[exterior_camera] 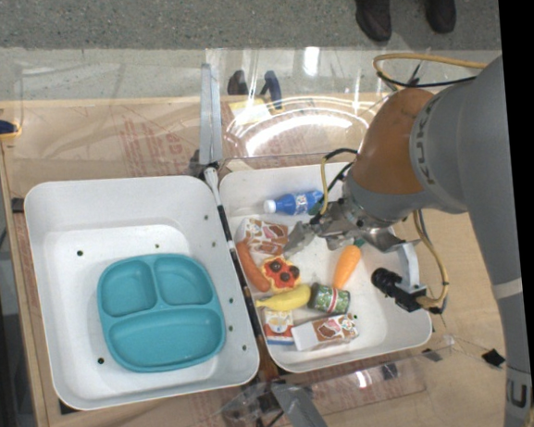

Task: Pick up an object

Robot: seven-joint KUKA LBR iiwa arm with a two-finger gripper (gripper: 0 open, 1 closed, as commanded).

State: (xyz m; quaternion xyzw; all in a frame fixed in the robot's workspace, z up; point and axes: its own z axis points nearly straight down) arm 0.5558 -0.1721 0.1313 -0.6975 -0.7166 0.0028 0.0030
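Nearest the camera in the right-hand shallow white bin lie a small printed carton, a green can and a yellow plastic banana, then an orange carrot and a red sausage. The tool hangs low over a flat printed packet, probably its target; its opening and any hold cannot be told. Beyond lies a blue-labelled bottle. The left bin holds a teal divided plate.
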